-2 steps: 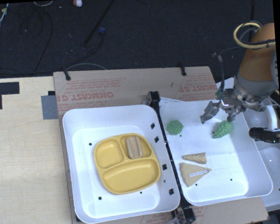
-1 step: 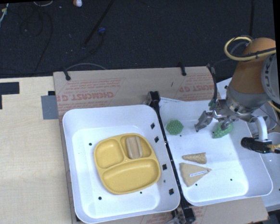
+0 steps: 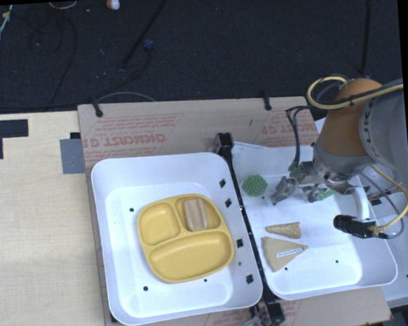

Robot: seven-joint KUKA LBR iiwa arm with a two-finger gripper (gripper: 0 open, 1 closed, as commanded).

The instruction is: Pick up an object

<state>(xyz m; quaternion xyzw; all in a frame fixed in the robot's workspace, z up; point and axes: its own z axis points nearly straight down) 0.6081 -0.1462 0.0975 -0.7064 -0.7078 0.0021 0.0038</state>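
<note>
In the right bin (image 3: 381, 268), nearest to the camera, lies a large tan wedge (image 3: 281, 252) with a small white label. Just behind it lies a smaller tan wedge (image 3: 284, 229), apart from the first. Farther back, near the divider, sits a green ball (image 3: 255, 185). The end effector (image 3: 299, 188) hovers low to the right of the ball; its fingers look spread and nothing is between them. In the left bin (image 3: 115, 201) rests a yellow tray (image 3: 186, 248) with three compartments, one holding a pale block (image 3: 195, 213).

Glossy yellow plastic tray (image 3: 185, 237), smooth white bins (image 3: 115, 201)
</note>
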